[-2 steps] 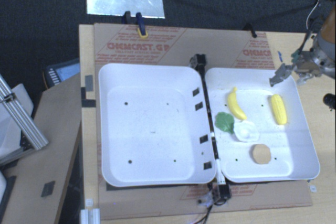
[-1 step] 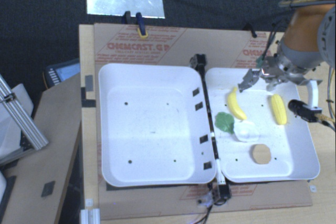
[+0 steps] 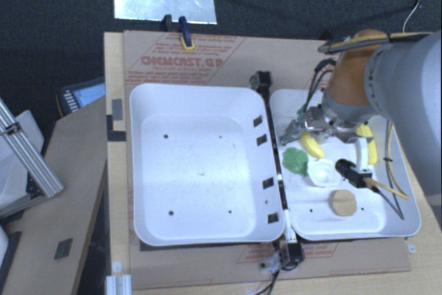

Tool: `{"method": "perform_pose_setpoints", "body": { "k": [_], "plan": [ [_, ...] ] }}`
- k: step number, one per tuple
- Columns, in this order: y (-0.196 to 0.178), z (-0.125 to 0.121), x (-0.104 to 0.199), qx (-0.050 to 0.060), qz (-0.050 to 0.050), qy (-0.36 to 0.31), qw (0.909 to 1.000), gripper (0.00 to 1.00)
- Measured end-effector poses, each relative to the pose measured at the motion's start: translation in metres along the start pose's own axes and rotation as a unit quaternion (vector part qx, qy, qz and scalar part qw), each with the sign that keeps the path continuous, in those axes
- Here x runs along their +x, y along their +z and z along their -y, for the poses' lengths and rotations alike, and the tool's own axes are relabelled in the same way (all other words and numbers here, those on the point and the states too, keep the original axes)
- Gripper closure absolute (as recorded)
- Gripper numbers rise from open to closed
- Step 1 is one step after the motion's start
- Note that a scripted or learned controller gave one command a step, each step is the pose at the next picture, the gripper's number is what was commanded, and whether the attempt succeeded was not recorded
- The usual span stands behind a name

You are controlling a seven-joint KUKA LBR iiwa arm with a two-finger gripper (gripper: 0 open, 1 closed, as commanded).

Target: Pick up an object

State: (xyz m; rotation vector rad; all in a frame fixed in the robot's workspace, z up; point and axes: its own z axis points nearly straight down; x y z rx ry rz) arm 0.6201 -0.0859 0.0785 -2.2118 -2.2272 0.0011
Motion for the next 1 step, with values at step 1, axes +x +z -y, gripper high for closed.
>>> {"method": "perform_pose_setpoints", "body": {
  "k": [1],
  "plan": [
    [-0.0785, -0.0313, -0.0421, -0.007, 0.003, 0.004, 1.0, 0.0]
  ]
}}
